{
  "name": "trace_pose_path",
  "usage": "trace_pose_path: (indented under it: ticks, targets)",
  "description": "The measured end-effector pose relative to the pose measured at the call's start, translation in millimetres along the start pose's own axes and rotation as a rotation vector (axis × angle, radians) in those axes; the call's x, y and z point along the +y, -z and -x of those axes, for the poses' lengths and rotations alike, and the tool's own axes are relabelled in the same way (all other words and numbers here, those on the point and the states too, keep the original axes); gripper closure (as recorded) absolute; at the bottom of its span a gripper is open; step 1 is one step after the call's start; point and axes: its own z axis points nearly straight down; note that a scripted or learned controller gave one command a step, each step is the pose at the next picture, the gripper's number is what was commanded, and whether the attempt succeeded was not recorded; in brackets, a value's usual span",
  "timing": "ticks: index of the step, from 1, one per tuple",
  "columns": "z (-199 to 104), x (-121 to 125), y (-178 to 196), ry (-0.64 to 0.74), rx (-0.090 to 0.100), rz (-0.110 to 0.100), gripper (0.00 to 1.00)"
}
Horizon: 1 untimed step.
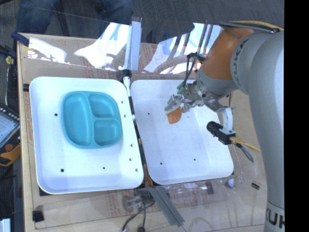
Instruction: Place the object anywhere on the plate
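Above the right bin (193,163), we see the claw (175,106) pinching the orange object (174,116) by its top edge only; a jolt toward the blue plate (91,118) could shake it loose.

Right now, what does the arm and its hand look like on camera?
The arm is bulky, rounded and grey, with an orange band above the wrist. Thin cables run along that wrist. The hand is small and metallic. White letters mark the arm's lower casing.
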Motion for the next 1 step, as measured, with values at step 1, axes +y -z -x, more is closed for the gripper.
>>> trace_pose_path:
  ticks: [1]
  targets:
    - [-82.0, -31.3, 6.8, 0.003, -0.002, -0.002, 1.00]
